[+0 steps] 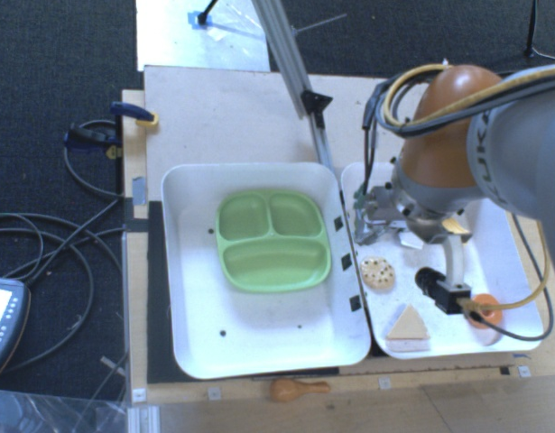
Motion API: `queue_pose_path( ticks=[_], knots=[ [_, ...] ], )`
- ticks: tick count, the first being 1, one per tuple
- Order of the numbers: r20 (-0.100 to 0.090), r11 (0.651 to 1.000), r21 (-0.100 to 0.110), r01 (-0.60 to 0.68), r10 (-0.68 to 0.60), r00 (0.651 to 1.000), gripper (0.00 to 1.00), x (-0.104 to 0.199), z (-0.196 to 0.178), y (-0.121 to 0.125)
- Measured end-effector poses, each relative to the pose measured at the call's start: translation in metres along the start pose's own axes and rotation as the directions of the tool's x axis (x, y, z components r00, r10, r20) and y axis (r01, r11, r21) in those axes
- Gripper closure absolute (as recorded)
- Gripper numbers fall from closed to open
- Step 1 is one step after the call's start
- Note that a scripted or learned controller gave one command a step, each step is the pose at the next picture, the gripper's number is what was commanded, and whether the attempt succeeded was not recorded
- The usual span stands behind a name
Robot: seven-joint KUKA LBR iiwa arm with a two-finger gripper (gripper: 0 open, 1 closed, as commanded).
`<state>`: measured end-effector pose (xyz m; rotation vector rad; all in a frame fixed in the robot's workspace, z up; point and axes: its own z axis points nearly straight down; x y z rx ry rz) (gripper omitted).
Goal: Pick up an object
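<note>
Dark carpet surrounds a pale bench carrying two shallow white bins: the left bin (182, 269) holds a green three-compartment plastic tray (272, 240), while the right bin (507, 242) holds a round speckled cookie (378, 274), a tan wedge-shaped slice (409, 324) and a small orange object (486, 312) at the lower right of the frame. Over the right bin's upper left part hangs the grey arm's gripper (374, 222), just above the cookie, and whether it is spread or closed I cannot tell. Nothing looks lifted, so the pick seems not yet done.
</note>
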<state>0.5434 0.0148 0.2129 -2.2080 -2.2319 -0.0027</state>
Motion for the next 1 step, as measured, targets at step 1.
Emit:
queue_pose_path(
  ticks=[1],
  knots=[
    [-0.001, 1.0, -0.003, 0.001, -0.001, 1.0, 1.0, 0.0556, -0.0198, -0.0123]
  ],
)
